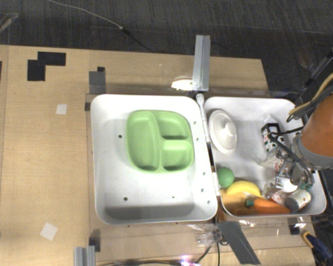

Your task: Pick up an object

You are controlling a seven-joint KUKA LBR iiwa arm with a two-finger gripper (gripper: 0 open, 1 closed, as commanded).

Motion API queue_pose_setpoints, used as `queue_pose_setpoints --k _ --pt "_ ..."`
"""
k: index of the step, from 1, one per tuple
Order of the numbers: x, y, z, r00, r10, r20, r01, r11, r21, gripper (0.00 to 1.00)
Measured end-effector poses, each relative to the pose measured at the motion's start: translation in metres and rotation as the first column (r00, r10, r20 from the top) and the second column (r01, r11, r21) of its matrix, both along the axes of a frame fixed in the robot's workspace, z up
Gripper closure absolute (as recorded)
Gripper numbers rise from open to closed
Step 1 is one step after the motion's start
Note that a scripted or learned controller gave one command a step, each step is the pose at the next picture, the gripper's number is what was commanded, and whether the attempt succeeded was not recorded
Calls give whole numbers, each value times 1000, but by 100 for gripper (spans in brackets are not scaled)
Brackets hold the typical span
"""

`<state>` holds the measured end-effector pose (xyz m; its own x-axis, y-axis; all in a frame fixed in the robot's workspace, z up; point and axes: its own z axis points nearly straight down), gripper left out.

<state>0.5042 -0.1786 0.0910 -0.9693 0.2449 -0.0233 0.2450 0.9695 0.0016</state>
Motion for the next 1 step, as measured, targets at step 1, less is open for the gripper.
queue_pose_setpoints --k 1 --pt "20 27 0 1000 10 -1 -10 1000 -1 0"
